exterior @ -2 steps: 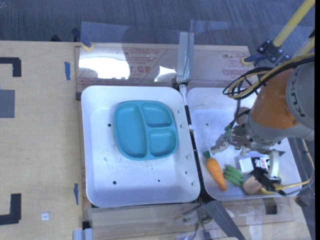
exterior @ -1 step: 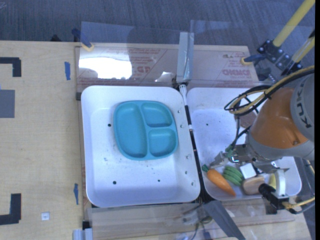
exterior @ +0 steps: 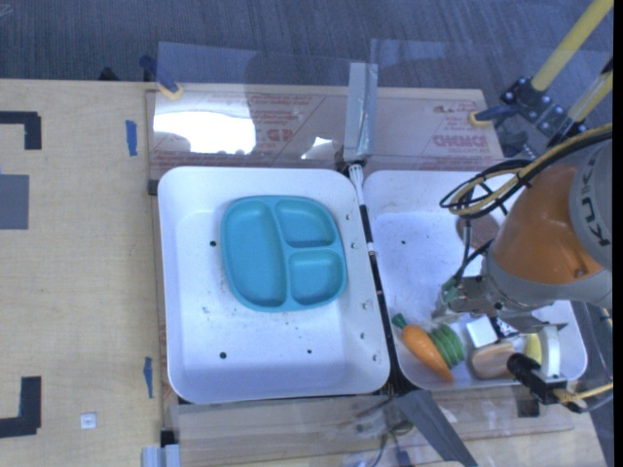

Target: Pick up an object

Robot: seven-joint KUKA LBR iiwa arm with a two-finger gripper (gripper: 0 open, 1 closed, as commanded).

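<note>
A pale wooden bench (exterior: 68, 290) is bearing two white bins. The left bin (exterior: 185, 358) is holding a blue divided plate (exterior: 283, 252). In the right bin (exterior: 414, 236), at five o'clock, a toy carrot (exterior: 426, 345) is lying beside other small items, the gripper (exterior: 467, 311) hovering just over them.

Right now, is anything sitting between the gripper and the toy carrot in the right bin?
Nothing visible blocks it. The carrot lies exposed at the right bin's near-left corner, a green piece touching its right side. The gripper hangs just right of both.

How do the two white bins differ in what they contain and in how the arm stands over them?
The left bin contains one teal divided plate; the right bin contains several small items, including a toy carrot. The arm hangs over the right bin, not the left bin. Both are shallow and white.
</note>
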